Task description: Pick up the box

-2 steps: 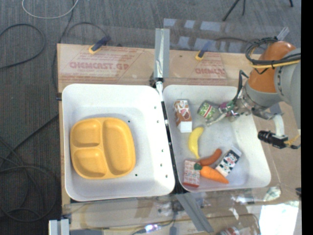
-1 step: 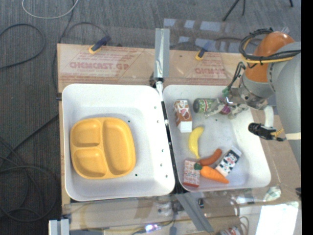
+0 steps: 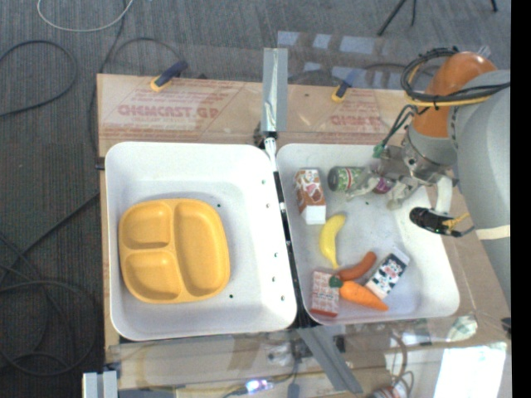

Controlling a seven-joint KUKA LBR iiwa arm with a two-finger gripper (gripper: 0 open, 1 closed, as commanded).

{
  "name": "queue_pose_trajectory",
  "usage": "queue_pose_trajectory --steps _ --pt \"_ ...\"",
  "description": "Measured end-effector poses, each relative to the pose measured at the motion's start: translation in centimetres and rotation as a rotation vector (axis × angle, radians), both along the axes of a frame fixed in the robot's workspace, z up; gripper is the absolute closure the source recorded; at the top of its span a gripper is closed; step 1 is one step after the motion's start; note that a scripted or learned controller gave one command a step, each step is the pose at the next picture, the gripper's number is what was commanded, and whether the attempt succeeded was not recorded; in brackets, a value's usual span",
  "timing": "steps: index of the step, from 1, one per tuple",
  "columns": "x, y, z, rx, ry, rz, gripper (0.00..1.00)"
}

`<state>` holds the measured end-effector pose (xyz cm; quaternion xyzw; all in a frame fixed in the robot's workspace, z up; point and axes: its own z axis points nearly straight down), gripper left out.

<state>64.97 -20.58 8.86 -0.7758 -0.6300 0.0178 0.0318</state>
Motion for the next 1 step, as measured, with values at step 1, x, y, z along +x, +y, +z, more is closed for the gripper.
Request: queue_pose_trajectory --steps 1 --pt "0.39 0.62 -0.10 -0.017 0.014 -0.026 0.00"
